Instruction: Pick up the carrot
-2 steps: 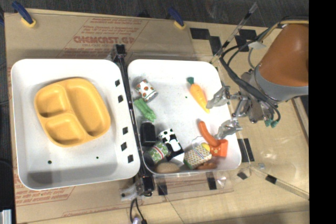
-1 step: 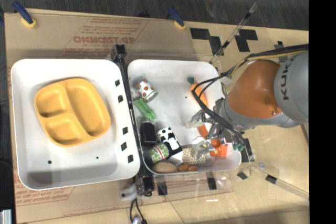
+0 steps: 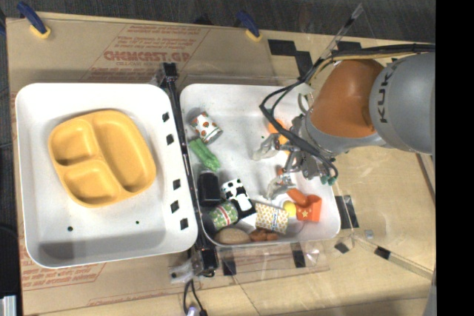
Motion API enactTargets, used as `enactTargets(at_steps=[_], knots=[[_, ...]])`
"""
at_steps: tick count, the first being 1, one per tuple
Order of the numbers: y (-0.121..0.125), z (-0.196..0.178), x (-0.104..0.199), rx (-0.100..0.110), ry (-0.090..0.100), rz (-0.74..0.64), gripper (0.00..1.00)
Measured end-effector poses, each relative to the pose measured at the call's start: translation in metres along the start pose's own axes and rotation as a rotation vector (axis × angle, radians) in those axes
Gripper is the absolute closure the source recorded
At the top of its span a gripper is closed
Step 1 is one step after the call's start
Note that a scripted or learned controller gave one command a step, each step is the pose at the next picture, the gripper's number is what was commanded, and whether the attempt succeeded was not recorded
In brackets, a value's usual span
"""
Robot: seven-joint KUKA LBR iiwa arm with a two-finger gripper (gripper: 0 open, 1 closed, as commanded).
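Camera view: my pincer [image 3: 285, 159] is low in the white right-hand bin [image 3: 229, 96], metal fingers look spread, nothing between them. The thin orange carrot [image 3: 276, 132] lies just above the pincer, partly under my wrist cables, so not picked yet; grasp and lift both remain. Toy clutter crowds the bin's near edge. The yellow divided plastic tray [image 3: 102, 156] sits in the neighbouring bin. Cardboard-covered tabletop [image 3: 111, 48], dark carpet beyond.

The grey arm's wrist with its orange band [image 3: 342, 101] covers the right white bin's [image 3: 237, 103] 3 o'clock wall. A small orange sliver [image 3: 273, 128], perhaps the carrot, peeks from under black cables. The two-finger gripper [image 3: 285, 168] is too cluttered to read.
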State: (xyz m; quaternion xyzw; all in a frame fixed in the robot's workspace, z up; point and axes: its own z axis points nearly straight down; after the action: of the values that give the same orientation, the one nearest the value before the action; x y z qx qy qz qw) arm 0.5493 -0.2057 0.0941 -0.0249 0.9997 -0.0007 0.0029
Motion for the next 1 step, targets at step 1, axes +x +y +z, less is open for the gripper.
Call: enactTargets(at_steps=[1], knots=[[0.0018, -0.0109, -0.0022, 0.002, -0.002, -0.01, 1.0]])
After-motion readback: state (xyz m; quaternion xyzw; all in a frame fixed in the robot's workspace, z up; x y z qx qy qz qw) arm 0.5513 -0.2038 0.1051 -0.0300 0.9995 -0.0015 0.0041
